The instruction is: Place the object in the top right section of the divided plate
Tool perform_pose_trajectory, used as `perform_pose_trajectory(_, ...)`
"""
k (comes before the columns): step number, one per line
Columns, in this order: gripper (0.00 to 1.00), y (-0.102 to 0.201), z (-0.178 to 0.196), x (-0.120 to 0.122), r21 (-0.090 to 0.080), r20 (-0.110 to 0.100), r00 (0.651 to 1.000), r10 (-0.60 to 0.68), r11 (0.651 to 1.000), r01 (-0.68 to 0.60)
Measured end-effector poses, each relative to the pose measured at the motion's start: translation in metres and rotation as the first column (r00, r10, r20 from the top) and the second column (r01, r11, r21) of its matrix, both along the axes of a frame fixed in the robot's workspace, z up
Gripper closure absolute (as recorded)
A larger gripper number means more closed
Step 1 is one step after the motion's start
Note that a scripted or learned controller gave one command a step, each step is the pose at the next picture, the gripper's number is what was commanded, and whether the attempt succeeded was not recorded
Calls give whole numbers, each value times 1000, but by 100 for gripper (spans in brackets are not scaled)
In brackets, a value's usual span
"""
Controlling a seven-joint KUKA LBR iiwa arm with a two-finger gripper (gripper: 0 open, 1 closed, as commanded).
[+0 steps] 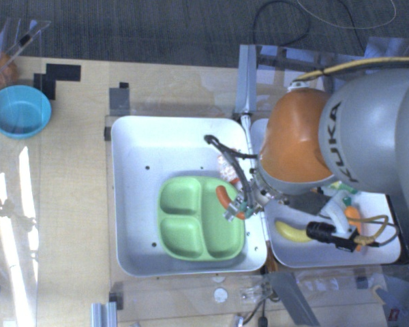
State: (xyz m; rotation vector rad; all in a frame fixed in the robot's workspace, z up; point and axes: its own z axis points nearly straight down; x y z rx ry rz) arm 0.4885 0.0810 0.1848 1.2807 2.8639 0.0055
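Grey arm's tool (236, 208) grips an orange object (223, 196) over the divided plate (191, 220).

The bench (68, 203) is a pale wooden surface. Two shallow white bins lie on it side by side. The left bin (133, 182) stands near the middle of the view, and the right bin (388, 251) is just beside it at 3 o'clock, partly hidden. A blue bowl (19, 110) rests on the bench well apart from the left bin, at 10 o'clock from it. A black L-shaped piece (54, 75) lies just beside the bowl, at 1 o'clock from it.
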Motion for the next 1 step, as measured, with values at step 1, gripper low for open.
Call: perform_pose_trajectory(1,100,-17,0,0,-1,0,992,128,992,-128)
